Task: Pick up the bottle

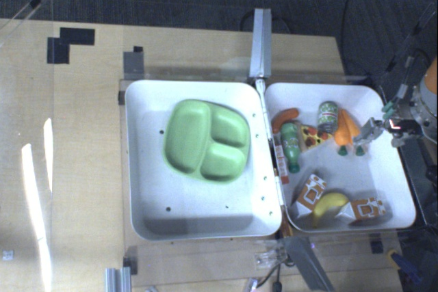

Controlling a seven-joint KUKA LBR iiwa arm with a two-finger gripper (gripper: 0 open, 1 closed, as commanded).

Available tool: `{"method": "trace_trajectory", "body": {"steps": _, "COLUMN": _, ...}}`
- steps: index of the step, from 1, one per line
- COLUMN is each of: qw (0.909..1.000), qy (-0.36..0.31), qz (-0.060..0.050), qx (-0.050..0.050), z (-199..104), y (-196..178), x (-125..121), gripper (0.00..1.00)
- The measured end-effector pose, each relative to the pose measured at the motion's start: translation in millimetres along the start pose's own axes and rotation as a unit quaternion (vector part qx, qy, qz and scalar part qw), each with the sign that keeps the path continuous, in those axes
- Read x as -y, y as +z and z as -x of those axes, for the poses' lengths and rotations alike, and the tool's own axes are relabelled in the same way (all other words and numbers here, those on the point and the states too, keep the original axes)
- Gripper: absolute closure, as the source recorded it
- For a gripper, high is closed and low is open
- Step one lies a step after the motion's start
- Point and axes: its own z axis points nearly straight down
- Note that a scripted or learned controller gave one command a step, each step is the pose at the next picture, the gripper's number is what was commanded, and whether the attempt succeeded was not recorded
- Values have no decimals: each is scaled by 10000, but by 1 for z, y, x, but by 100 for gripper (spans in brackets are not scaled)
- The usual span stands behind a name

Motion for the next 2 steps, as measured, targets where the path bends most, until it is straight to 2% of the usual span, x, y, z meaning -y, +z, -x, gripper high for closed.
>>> {"method": "trace_trajectory", "body": {"steps": 1, "qw": 9946, "qy": -1033, "qz": 18, "qx": 8, "z": -4, "y": -36, "x": -33, "gripper": 0}}
{"method": "trace_trajectory", "body": {"steps": 2, "qw": 9899, "qy": -1415, "qz": 26, "qx": 9, "z": -34, "y": 127, "x": 23, "gripper": 0}}
